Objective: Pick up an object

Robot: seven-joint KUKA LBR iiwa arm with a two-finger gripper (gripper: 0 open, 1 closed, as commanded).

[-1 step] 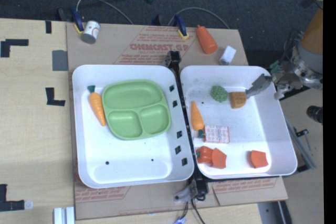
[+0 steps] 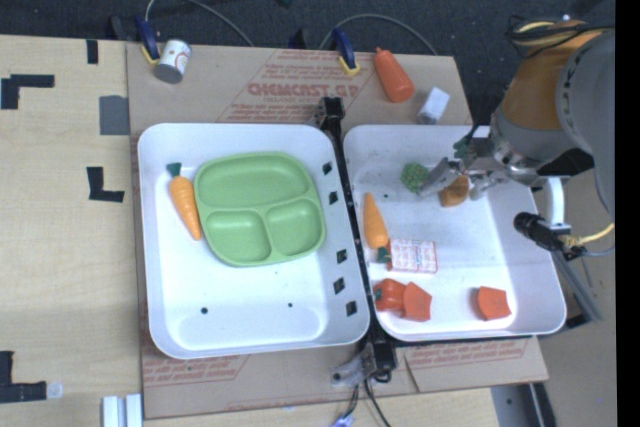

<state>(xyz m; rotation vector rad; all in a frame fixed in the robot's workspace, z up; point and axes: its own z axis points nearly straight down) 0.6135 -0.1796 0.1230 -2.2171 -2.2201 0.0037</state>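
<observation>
Above the right-hand shallow white plastic bin (image 2: 520, 315), the grey KUKA arm (image 2: 560, 105) with its orange band reached in, its two-finger gripper (image 2: 452, 181) low over the bin's upper part. A small rounded tan-brown object (image 2: 455, 193) sat at the fingertips, but whether the fingers gripped it could not be told from this slanted view. Just beside it lay a knobbly green broccoli-like toy (image 2: 414, 177). Along the bin's left wall rested a smooth orange plastic carrot (image 2: 374, 221), near a flat pink-and-white checked packet (image 2: 412, 256). Two blocky red-orange pieces (image 2: 403, 298) and a third orange chunk (image 2: 491, 303) lay toward the near edge. The left-hand white bin (image 2: 240, 335) held a glossy green three-compartment plate (image 2: 260, 207), with a second orange carrot with a green top (image 2: 184, 203) touching its left rim. An orange bottle-shaped toy (image 2: 393, 75) lay on the cardboard sheet (image 2: 280, 90) beyond the bins.
</observation>
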